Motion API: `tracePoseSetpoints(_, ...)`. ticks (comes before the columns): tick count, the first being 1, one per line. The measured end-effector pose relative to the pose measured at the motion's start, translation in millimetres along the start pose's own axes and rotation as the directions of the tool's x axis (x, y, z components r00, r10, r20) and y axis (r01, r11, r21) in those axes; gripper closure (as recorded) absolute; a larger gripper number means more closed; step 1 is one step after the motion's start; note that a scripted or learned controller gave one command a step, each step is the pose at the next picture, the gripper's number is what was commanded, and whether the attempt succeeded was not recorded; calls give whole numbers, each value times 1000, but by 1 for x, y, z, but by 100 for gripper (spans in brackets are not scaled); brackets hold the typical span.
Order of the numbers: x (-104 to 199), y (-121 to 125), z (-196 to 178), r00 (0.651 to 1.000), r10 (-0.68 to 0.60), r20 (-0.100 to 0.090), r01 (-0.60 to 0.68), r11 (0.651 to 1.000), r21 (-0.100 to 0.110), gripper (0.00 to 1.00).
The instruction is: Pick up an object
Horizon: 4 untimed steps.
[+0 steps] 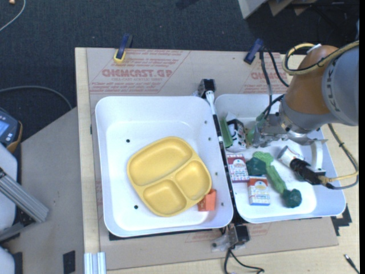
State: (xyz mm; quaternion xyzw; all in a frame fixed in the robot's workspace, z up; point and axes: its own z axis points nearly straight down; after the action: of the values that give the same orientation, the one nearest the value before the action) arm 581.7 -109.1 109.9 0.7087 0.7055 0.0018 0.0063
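Two shallow white bins side by side on a brown board printed "CHEMCAST GP" (137, 72) in red. Left bin (114, 119): one yellow three-compartment plate (169, 176), plus one small orange block (207, 201) just beside the plate's lower right edge. Right bin (328, 201): two little red-and-white cartons (238, 168) (print too small to read), one green dumbbell-shaped toy (276, 178) lying diagonal next to them, one small green-and-white item (234, 133) near the upper left corner. Gripper (268, 133) down in the right bin's upper half, above the green toy. Can't tell from this angle how the gripper is set, nothing visibly between them. Two blue clamps (122, 47) along the board's top edge.
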Motion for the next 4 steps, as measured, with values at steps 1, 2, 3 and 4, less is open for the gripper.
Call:
tracePoseSetpoints(1,3,7,-61,1000,-6,-5,6,1000,5,100)
tracePoseSetpoints(2,3,9,-115,1000,-5,-4,5,1000,3,100)
tracePoseSetpoints(3,49,51,-110,1000,-10,-6,10,1000,5,100)
tracePoseSetpoints(4,98,83,-122,1000,-11,-8,11,1000,5,100)
